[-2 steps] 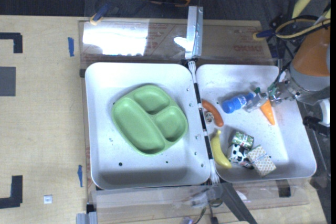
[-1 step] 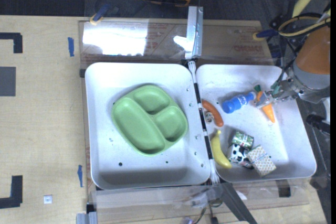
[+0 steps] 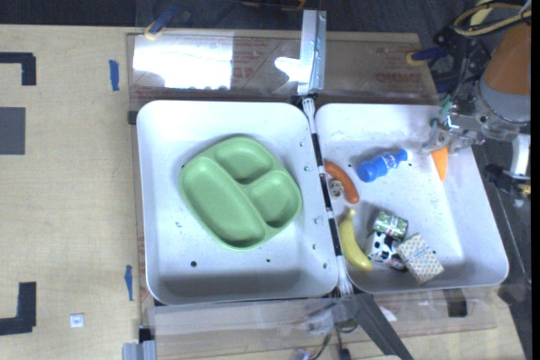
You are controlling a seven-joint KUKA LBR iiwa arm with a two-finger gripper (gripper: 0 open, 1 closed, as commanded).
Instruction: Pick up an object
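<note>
I'm reading the right bin [image 3: 472, 257] near to far: beside its near wall a banana [image 3: 353, 244] is lying lengthwise; beyond it the blue bottle [image 3: 380, 165] is lying on its side, long axis pointing toward the gripper [image 3: 445, 133], which is hovering just beyond; whether its jaws are open I cannot tell.
</note>
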